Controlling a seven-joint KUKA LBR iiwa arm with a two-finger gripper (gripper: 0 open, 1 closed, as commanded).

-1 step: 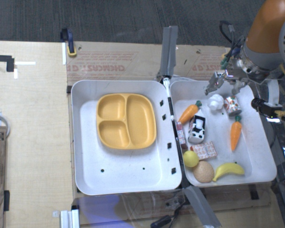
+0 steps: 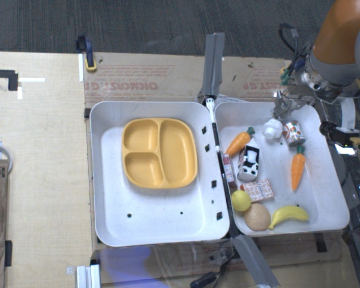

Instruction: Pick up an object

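Observation:
My gripper (image 2: pixel 284 108) hangs over the far edge of the right bin (image 2: pixel 330 179), just above a white round object (image 2: pixel 272 128) and a small can (image 2: pixel 293 133). Nothing shows between its fingers. Scattered across the right bin are two carrots, one near the bin's left wall (image 2: pixel 237 143) and one toward the right (image 2: pixel 297 168), along with a black-and-white cow toy (image 2: pixel 249 162), a pink patterned packet (image 2: pixel 258 190), a lemon (image 2: pixel 240 200), a brown egg-shaped thing (image 2: pixel 257 216) and a banana (image 2: pixel 289 215).
The left bin (image 2: pixel 108 209) holds a yellow divided plate (image 2: pixel 159 152). A grey divider post (image 2: pixel 213 65) stands between the bins at the back. Cardboard lies behind the bins.

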